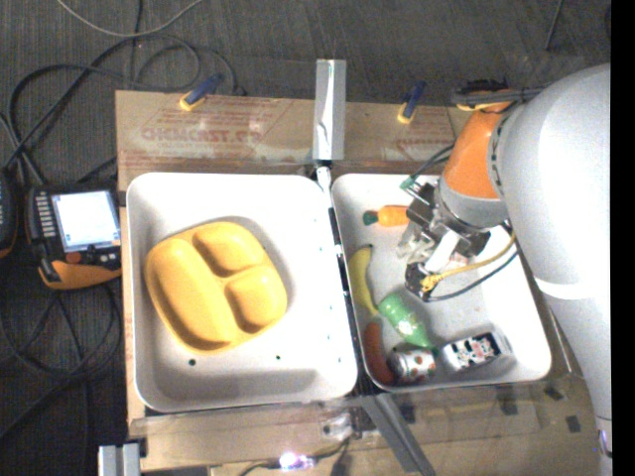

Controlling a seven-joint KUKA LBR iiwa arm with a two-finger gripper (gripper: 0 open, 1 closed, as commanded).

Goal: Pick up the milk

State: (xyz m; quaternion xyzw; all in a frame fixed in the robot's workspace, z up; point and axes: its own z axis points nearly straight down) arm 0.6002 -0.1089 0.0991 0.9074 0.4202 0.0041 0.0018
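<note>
The tool [429, 264] hangs over the middle of the right bin [531, 300], above bare floor. Whether it is spread or pressed together cannot be told from this slant, since wrist hardware and loose wires crowd it. Nothing shows in its grip.

The milk [476, 349] lies nearer the camera, close to the bin's front wall and well apart from the tool. It is on its side, its long axis running roughly along that wall. A can [412, 363] sits just beside it on the left, possibly touching. A green bottle [402, 315] lies a little further off, beyond the can.

It is probably a small carton: light and boxy, with thin walls that would dent under a hard squeeze and a smooth printed skin that could slip. The best hold is likely across its short width near the middle, where the two long flat faces lie parallel. Coming down on the end away from the can would leave more room. The front wall leaves little clearance on that side.

The carton is mostly white with dark panels and a small red mark. The print is too small to read.

Past these, a banana [360, 278] lies along the bin's left wall.
</note>
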